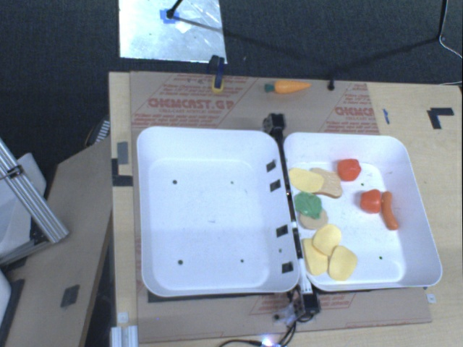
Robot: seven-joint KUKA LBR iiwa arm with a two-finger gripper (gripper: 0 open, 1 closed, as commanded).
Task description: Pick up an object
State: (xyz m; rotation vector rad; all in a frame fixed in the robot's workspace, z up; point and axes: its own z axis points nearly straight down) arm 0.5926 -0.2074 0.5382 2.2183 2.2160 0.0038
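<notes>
The right bin (412,215) holds several toy food pieces. Two red pieces lie toward its back right: one (349,169) near the rear and one (370,201) beside an orange sausage (390,210). A yellow slice (304,180) and a tan bread piece (330,184) sit by the divider, with a green leafy piece (309,205) below them on a tan disc (315,220). Three yellow chips (327,238) (342,263) (315,257) lie at the front left of that bin.
The left bin (210,215) stands next to the right one, joined by a black clip strip (286,208). An orange carrot toy (287,87) and a yellow-blue clamp (217,74) rest on the cardboard behind the bins. A shiny metal sheet (171,19) lies at the back.
</notes>
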